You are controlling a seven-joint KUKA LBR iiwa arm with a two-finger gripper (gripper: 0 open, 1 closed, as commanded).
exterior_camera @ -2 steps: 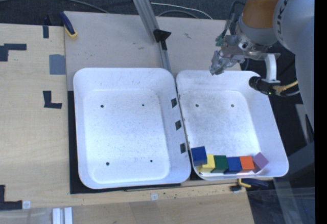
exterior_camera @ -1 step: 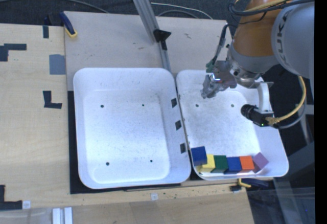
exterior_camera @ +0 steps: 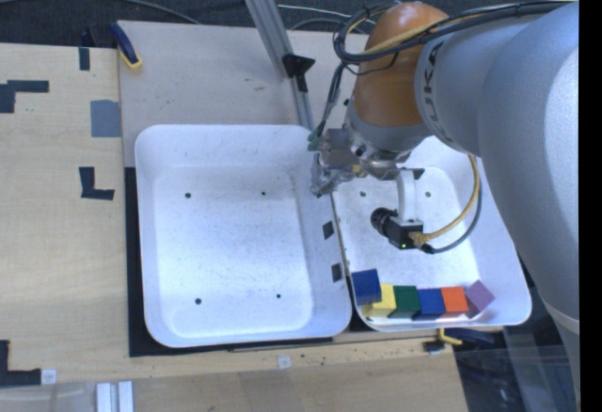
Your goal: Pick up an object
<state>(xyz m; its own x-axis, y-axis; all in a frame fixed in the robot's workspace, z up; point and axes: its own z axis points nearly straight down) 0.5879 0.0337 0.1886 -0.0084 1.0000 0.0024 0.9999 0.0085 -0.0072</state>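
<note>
gripper hangs over the divider far up from the row of colored blocks lined along the right bin's near wall, probably just mid-reach, can't tell how it's set from this angle

Coloured blocks lie in a row along the right bin's near edge: blue block, yellow block, green block, second blue block, orange block, purple block.
</note>
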